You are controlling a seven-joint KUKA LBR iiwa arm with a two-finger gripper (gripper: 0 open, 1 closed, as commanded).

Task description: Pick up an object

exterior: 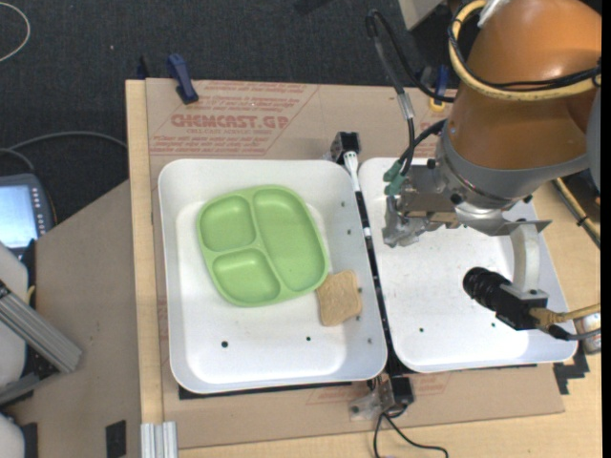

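Robotics lab, cardboard-covered bench, blue clamp, two white bins

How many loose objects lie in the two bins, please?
2, both in the left bin: a green divided plate mid-bin, a tan piece by the plate's lower-right edge. The arm could hide more.

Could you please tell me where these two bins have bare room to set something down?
The right bin is bare along its front, between the gripper and the near wall. In the left bin, a bare strip runs along the front, below the green plate and the tan slab. Its middle is crowded, the slab touching the plate.
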